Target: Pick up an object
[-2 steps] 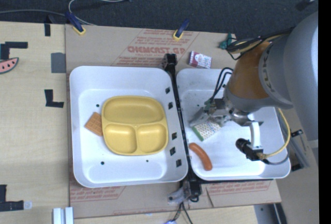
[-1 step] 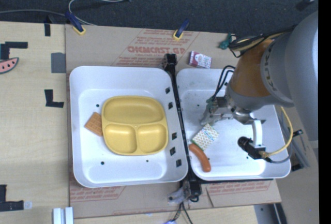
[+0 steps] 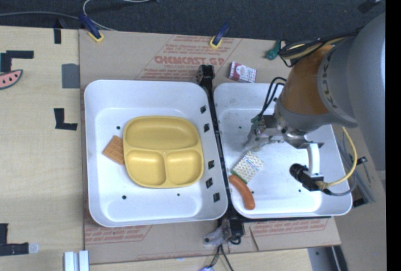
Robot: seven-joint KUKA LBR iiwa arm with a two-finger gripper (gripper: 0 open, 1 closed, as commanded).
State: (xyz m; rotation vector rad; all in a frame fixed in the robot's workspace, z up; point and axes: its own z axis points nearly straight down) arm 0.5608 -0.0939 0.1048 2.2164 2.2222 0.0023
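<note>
Gripper [image 3: 259,138] low in right bin [image 3: 276,196], close to its left wall. Open or closed: cannot tell from this angle. White patterned packet [image 3: 248,166] just down-left of gripper in camera view, long axis slanting up-right toward it; contact unclear. Likely nearest target. Orange sausage [image 3: 242,192] just beyond packet, by front rim, slanting the opposite way. No obstruction between gripper and packet. Yellow divided plate [image 3: 164,151] and tan wafer [image 3: 113,150] well apart, in left bin [image 3: 106,204].
</note>
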